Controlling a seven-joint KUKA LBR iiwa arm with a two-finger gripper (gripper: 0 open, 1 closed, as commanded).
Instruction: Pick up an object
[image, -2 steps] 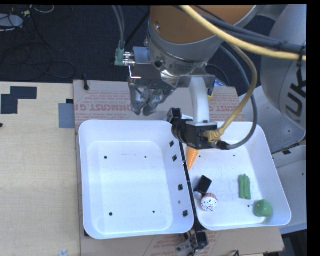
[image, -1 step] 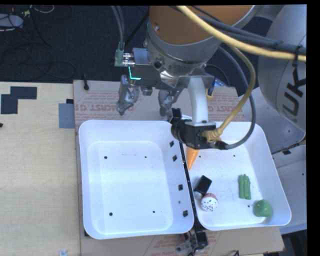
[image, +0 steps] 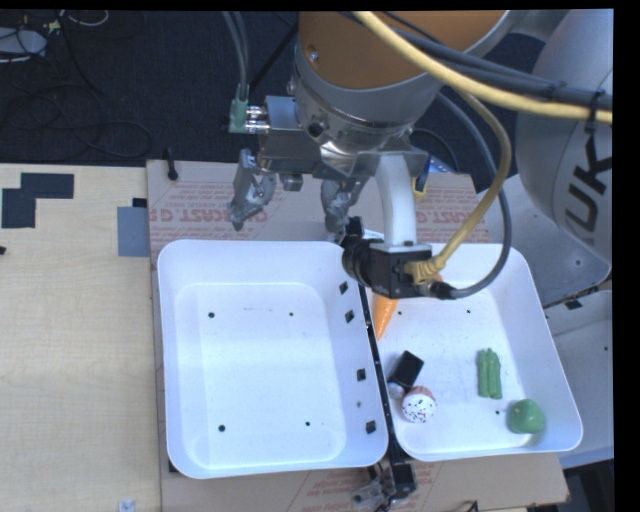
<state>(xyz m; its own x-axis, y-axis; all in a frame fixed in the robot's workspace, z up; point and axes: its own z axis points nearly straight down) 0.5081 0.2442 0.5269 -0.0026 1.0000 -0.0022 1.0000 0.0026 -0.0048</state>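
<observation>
You are looking down on two white bins sitting side by side on the worktop (image: 80, 330). The left bin (image: 180, 270) is lying beside the right bin (image: 545, 330), their inner walls touching along a dark seam with small black clips.

The arm (image: 400, 60) is reaching in from the right, its orange band showing near the top of the view. The gripper (image: 295, 205) is hanging above the far edge of the left bin, over the cardboard sheet (image: 200, 215) that is lying under both bins. Its jaws are standing released, the two fingers well apart, with nothing between them. A black camera unit (image: 385, 268) with a yellow cable (image: 480, 210) is hanging off the wrist over the seam between the bins.

The objects you could pick are all lying in the right bin. An orange cone (image: 384, 314) is lying just beside the seam, partly under the black unit. A small black block (image: 405, 369) is touching a white speckled ball (image: 419, 405) near the front. A green stick (image: 489, 374) is lying further right, and a green ball (image: 525, 416) is resting near the front right corner.
</observation>
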